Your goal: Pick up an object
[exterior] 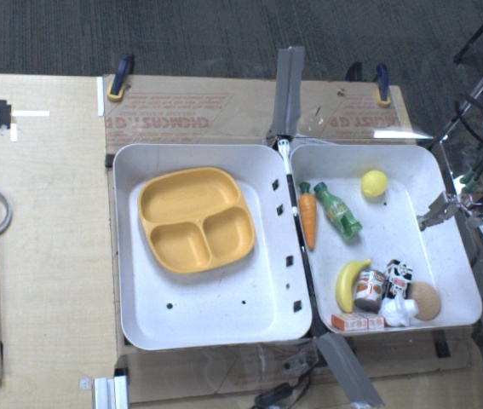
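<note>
Two white bins side by side on the surface (45,228). Left bin (139,313) holds a yellow divided plate (196,229), three compartments, sitting toward the far-left part of the bin.

Right bin (445,228) has all the pickable stuff. Carrot (308,218) lies along the left wall, green top pointing far. Green bottle (336,210) just right of it, tilted, almost touching the carrot top. Yellow ball (374,183) sits alone in the far part of the bin, right of the bottle.

Near-right corner is a tight cluster: banana (348,284), small can (369,290) touching its right side, black-and-white carton (399,280), tan round object (426,301), white lump (400,313), red-and-white box (358,321) lying flat at the near wall.

End effector (435,216) at the right bin's right edge, above the wall, well apart from every object. Nothing in it. Can't tell how far open it is.
</note>
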Available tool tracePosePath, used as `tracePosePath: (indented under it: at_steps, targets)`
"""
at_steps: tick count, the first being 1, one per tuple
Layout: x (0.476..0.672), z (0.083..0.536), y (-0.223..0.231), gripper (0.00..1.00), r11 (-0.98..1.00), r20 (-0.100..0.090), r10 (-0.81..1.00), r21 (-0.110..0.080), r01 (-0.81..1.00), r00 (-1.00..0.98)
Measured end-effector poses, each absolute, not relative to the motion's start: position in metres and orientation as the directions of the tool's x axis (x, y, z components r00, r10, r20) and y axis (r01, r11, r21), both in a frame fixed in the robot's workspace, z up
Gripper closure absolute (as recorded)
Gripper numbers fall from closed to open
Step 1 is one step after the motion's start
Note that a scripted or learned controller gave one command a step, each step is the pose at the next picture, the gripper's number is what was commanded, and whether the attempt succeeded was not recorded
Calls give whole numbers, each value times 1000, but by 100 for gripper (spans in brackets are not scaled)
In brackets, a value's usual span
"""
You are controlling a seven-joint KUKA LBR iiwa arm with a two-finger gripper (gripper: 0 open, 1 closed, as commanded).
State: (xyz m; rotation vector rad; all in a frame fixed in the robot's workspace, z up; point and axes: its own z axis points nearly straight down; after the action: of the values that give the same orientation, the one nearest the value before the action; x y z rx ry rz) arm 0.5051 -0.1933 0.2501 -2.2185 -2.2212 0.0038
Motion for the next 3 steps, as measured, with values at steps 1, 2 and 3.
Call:
tracePosePath:
  at_steps: [1, 2, 3]
  targets:
    - [491, 159, -118, 0, 30, 1, 1000, -4, 1000, -30]
    - [483, 191, -84, 0, 250, 0, 968, -1, 968, -250]
    - [477, 91, -98, 0, 445, 1, 896, -2, 896, -445]
